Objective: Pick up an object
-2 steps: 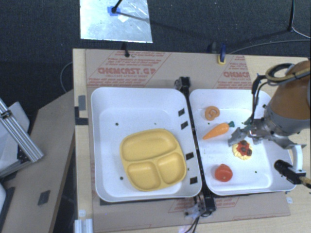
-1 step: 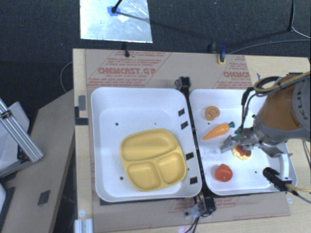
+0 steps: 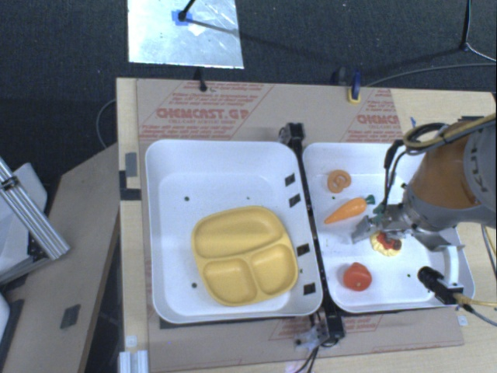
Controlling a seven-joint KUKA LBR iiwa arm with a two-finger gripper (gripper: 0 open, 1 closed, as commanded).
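A: Two white bins sit side by side on the table. What is in each?

B: The left bin carries a yellow divided tray, lying toward its near edge. The right bin carries four small things: a tan ring near its far edge, an orange carrot just below that and lying at a slant, a red tomato toward the near edge, and a small yellow and red piece around the middle.

A: Where is your end effector?

B: My end effector is low over the middle of the right bin, just beside the yellow and red piece, with the carrot close on the side of the left bin. My arm reaches in from the right edge of the table.

A: Is it wide, narrow, or holding something?

B: I cannot tell; the grey parts at the tip blur together, and nothing is plainly seen between them.
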